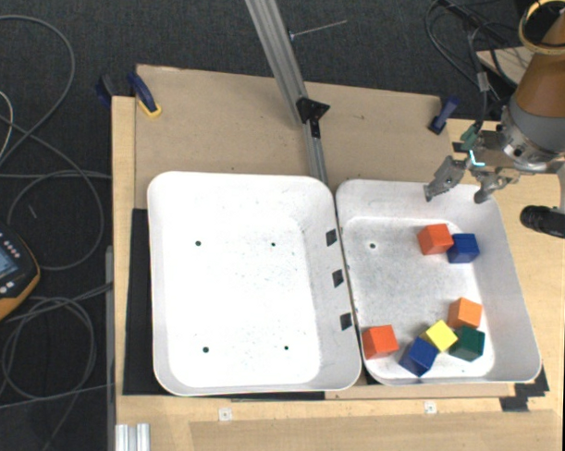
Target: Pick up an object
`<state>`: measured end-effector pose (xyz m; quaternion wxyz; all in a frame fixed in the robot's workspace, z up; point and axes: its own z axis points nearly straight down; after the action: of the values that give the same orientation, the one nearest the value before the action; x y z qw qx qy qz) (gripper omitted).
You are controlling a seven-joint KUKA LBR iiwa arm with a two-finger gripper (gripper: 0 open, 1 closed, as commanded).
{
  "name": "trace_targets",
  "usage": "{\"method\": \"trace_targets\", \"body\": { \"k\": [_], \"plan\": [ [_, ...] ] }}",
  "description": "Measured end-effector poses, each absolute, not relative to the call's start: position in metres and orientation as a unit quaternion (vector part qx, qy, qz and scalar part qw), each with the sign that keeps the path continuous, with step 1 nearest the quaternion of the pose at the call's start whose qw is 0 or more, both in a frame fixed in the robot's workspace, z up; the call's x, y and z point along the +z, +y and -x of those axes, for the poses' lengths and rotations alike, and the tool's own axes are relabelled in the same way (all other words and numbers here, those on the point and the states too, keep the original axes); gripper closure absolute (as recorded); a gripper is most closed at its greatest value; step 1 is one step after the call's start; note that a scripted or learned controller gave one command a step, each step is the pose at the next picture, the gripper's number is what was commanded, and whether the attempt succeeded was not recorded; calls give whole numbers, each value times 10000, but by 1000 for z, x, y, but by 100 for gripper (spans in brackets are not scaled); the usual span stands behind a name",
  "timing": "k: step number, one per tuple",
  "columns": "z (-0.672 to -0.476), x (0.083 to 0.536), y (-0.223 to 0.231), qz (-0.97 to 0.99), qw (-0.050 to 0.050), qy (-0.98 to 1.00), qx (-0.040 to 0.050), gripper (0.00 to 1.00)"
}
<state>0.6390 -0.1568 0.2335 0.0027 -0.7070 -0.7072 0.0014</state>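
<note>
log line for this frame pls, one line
gripper: open, nothing between fingers, above right bin far edge | nearest: orange cube touching blue cube | left bin | pick: not yet

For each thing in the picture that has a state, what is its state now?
tool: open, holding nothing, above the right bin's far edge
orange block: at rest in the right bin, touching the blue block
orange, blue, yellow, green and orange blocks: at rest, clustered at the bin's near edge
left bin: lying flat on the bench
</note>
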Motion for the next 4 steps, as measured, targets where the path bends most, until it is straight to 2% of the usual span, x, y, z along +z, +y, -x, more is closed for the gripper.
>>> {"method": "trace_targets", "body": {
  "k": [1, 2, 3, 4],
  "plan": [
    [-640, 237, -157, 7065, 4, -7077, 3, 0],
    [-647, 179, -161, 7070, 27, -7072, 18, 0],
    [-647, 120, -158, 7067, -30, -7075, -1, 0],
    [-652, 109, -162, 7065, -95, -7076, -25, 0]
  ]
}}
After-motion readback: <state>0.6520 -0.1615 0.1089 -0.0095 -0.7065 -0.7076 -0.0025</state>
